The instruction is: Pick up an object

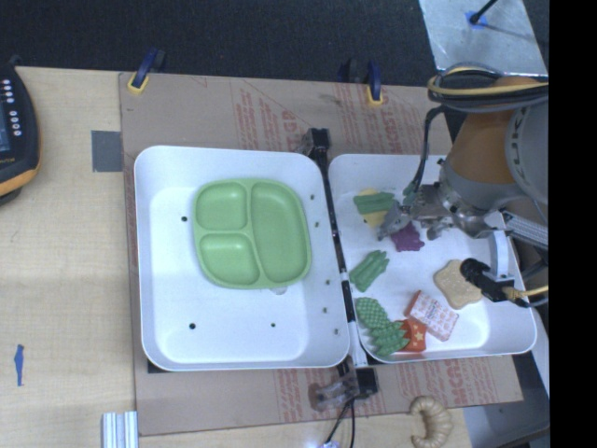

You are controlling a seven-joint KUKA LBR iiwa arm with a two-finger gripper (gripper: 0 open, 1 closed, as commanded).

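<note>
Both bins point(159, 250) are white. The divided plate point(252, 233) is pale green. In the right-hand bin lie a purple piece point(408, 240), a green-and-yellow piece point(374, 204), a tan toast slice point(456, 285), a red-and-white packet point(433, 314) and a knobbly green item point(377, 322).

Glossy white plastic bins point(168, 343), matt green plastic tray point(252, 232), wood-grain bench point(56, 287)

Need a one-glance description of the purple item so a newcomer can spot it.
Find the right-hand white bin, the one cluttered with small toys. Near its upper middle, right beside the gripper, lies the small purple piece, below a yellow-and-green block. It is the sole purple object among green, tan and red neighbours.
</note>
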